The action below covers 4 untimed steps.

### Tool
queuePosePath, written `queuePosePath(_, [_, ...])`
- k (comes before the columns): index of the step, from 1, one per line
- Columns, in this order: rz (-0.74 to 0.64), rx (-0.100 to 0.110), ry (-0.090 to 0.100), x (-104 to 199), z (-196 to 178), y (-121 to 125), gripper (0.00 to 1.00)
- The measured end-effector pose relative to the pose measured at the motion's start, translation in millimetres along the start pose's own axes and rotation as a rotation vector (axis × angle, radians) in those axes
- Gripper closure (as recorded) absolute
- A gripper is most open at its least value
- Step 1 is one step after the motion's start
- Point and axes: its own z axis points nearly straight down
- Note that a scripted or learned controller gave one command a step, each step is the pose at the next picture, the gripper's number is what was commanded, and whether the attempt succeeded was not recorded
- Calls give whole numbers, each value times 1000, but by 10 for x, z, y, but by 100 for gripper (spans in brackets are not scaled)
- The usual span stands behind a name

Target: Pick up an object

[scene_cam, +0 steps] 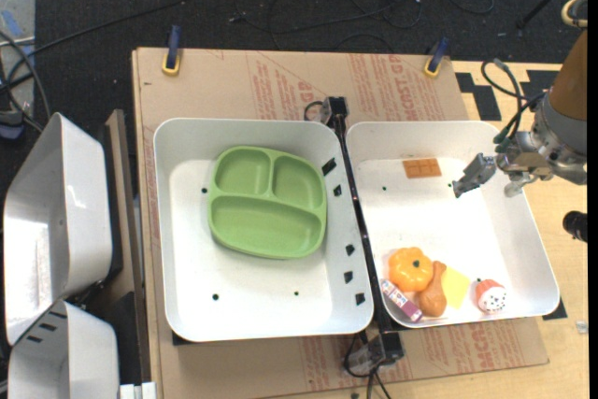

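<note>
The gripper (493, 175) hovers by the right bin's (448, 220) right edge, fingers spread, holding nothing. Candidate objects, a small pumpkin (411, 267) among toys, crowd the bin's front edge, probably slid down its slope.

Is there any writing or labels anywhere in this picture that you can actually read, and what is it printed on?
Cardboard sheet under the bins: red printing in several places, seen upside down or slanted and too blurred to read with confidence.
Small tube in the right bin: a label, too small to read.
Green divided plate, left bin: no text visible.
</note>
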Motion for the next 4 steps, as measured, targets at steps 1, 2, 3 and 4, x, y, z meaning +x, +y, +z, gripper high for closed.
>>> queuePosePath(1, [-3, -12, -3, 5, -68, 25, 0])
queuePosePath(2, [-1, -8, -2, 17, 554, 83, 0])
queuePosePath(3, [-1, -7, -1, 52, 1042, -5, 0])
queuePosePath(4, [-1, -8, -1, 59, 1506, -7, 0])
